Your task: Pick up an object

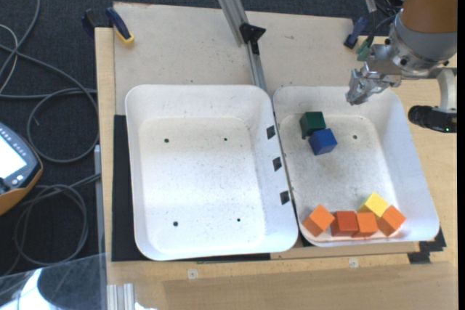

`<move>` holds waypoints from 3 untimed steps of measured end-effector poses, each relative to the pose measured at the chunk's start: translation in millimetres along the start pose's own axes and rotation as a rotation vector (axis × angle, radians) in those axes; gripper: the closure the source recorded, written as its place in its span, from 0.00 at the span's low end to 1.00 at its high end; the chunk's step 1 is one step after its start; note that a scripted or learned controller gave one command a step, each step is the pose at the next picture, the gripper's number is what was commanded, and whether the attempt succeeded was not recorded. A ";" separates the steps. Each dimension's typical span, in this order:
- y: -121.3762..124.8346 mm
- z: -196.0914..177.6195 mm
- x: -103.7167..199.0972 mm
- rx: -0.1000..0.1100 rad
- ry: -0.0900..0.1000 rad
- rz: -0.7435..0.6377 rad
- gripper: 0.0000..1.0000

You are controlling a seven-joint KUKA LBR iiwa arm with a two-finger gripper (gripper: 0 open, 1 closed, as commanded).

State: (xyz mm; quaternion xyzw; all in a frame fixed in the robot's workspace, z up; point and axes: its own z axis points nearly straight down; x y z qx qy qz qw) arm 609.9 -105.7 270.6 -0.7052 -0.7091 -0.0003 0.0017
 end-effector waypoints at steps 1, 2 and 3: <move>-15.2 7.7 60.3 0.001 0.001 -0.001 1.00; -30.1 17.4 102.0 0.002 0.000 0.000 1.00; -46.9 30.9 152.2 0.002 0.000 -0.001 1.00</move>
